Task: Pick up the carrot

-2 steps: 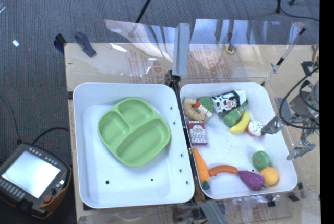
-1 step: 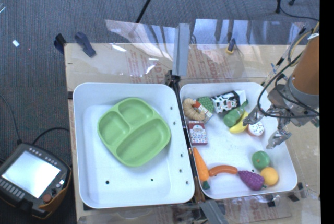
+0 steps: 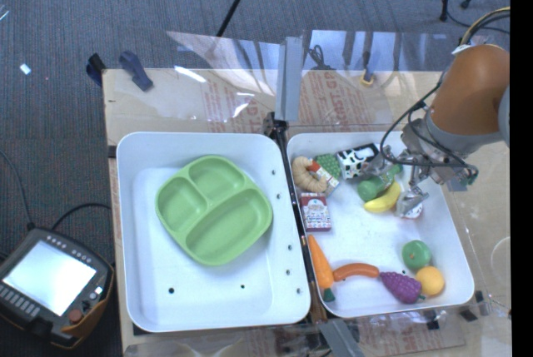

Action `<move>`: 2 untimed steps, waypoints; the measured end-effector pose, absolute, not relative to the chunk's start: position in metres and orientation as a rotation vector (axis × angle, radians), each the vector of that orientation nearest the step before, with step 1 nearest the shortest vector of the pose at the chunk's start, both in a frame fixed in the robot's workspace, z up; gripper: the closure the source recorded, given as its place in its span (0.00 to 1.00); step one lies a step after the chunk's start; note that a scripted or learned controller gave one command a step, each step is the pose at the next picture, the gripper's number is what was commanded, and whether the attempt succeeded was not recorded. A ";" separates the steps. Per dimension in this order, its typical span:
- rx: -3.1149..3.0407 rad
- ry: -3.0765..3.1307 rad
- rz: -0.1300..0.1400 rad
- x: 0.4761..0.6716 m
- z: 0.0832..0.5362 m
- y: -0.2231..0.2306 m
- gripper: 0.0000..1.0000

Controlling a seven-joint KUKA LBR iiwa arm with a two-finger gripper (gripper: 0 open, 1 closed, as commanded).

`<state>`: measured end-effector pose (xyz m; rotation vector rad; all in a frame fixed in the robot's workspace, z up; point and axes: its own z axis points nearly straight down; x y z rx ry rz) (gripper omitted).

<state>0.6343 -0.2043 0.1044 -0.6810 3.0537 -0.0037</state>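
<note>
Meanwhile, over the right-hand bin (image 3: pixel 460 260), the grey arm's gripper (image 3: pixel 414 195) hangs above the far right part of the tray, beside a banana (image 3: pixel 383 200) and a green item just left of it. Whether the tool is clenched or released cannot be told from this slanted overhead view; nothing is seen held in it.

The carrot (image 3: pixel 321 265) lies well apart from the gripper, at the near left corner of the same bin, pressed along the left wall. It is a slim orange cone running roughly far to near, with a small green tuft at its near end. Touching or almost touching its near part is a curved orange-red sausage-like toy (image 3: pixel 356 270), which leads right toward a bunch of purple grapes (image 3: pixel 401 286).

By the look of things, the task stands at the approach step, with the pick not yet begun. The next move would call for travel leftward and nearward across the bin, then a descent over the carrot's middle with the fingers set across its narrow width. The bin wall on one side and the neighbouring toy on the other leave little room, so a misplaced descent could well catch either.

The left bin (image 3: pixel 133 180) bears a green divided plate (image 3: pixel 215 210).
</note>
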 end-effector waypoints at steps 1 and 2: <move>-0.767 3.031 -0.010 0.598 0.277 -0.212 0.00; -0.959 2.982 -0.003 0.591 0.366 -0.211 0.00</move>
